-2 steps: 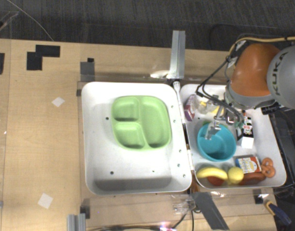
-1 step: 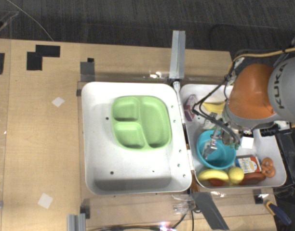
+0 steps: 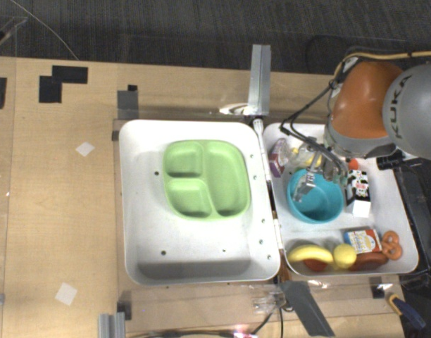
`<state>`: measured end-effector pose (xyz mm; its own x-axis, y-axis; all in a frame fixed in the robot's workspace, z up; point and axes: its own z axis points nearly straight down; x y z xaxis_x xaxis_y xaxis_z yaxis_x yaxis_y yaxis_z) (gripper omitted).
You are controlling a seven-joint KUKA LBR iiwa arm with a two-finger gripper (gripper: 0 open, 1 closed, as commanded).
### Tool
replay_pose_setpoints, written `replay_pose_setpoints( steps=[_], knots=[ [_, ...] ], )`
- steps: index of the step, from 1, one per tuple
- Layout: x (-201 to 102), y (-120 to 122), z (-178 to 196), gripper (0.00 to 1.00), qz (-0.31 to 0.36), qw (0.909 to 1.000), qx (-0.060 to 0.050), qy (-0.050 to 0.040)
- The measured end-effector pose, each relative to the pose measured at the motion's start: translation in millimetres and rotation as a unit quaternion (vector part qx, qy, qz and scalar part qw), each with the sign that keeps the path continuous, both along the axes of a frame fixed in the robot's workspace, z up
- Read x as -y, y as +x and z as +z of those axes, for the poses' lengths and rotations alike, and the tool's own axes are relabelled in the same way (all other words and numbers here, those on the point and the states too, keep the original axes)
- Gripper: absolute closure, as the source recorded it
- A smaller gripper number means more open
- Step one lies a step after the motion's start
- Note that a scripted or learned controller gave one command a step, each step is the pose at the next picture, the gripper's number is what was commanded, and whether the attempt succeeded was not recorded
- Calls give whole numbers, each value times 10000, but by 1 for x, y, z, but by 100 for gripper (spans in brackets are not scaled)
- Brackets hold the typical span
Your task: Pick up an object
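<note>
Camera view: end effector (image 3: 310, 182) hangs over rim of blue bowl (image 3: 315, 197) in right bin (image 3: 405, 259); finger state can't tell, nothing seen gripped. Near edge of bin: banana (image 3: 309, 253), lemon (image 3: 344, 256), pretzel (image 3: 391, 243). Left bin (image 3: 141, 245) w/ green divided tray (image 3: 205, 178).

1. On my feed the arm (image 3: 413, 111) has a rounded, smooth grey shell with dark lettering on its side.
2. An orange band (image 3: 363, 101) wraps the section above the wrist.
3. Black cables (image 3: 307, 115) loop off that band.
4. The gripper (image 3: 310, 182) looks metallic, silver with dark parts; I can't make out finer detail.
</note>
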<state>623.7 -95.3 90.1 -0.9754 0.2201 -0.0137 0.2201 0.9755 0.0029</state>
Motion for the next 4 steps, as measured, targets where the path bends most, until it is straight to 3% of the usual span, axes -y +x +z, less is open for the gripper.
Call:
replay_pose_setpoints(
  steps=[1, 2, 3, 4],
  knots=[
    [8, -32, 0, 0, -277, 9996, 12, 4],
    [30, -82, 2, 0, -782, 9969, 54, 6],
    [0, -36, 0, 0, -741, 9973, 20, 9],
    [5, -102, 4, 0, -1756, 9844, 69, 22]
  ],
)
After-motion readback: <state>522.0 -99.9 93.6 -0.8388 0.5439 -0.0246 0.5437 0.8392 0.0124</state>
